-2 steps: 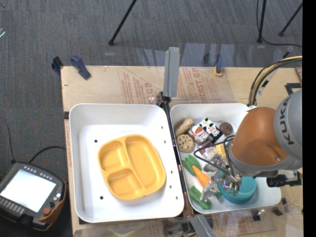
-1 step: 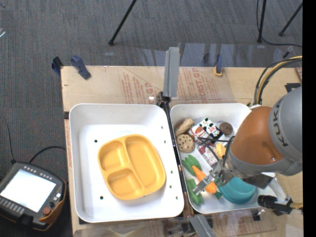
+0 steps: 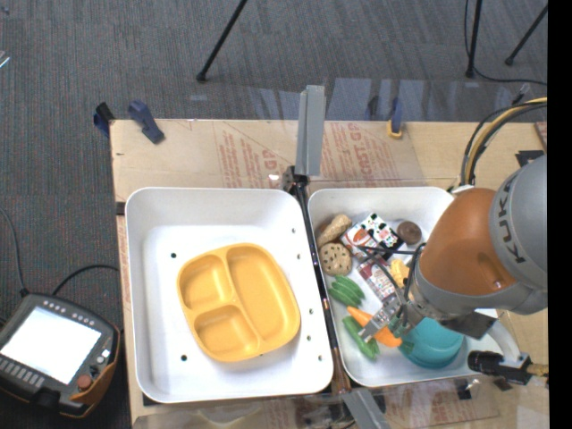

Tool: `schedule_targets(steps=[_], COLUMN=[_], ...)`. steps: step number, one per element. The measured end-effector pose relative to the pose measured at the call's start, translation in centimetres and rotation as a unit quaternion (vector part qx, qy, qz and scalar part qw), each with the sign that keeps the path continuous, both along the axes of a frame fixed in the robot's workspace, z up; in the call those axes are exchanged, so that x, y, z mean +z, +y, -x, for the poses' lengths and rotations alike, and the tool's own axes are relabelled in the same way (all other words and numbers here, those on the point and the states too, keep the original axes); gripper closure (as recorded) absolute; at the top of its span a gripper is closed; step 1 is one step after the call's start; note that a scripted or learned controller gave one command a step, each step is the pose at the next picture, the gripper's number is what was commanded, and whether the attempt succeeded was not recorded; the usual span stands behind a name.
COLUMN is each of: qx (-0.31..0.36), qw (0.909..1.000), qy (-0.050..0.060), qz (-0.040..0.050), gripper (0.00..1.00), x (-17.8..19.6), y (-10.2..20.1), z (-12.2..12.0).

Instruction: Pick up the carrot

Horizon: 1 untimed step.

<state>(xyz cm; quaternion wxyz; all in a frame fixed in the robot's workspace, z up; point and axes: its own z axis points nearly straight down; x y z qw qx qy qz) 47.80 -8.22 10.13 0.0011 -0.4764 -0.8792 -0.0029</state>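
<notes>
The carrot is a small orange piece lying near the front of the right bin, between two green vegetables. Part of it is hidden under the gripper. My gripper is low over the carrot's right end, right at it, reaching in from the right under the orange wrist band. The arm's body hides how the gripper meets the carrot.
Crowded around the carrot are a green pod, another green piece, a teal cup, a cookie, snack packets and a brown ball. The left bin holds a yellow divided plate.
</notes>
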Motion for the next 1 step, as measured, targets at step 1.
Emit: schedule_targets(steps=[1], qx=[-0.029], qw=[0.9996], qy=[-0.002], qz=[0.0012], gripper=[1.00], x=[8.86], y=[8.51], z=[-0.36])
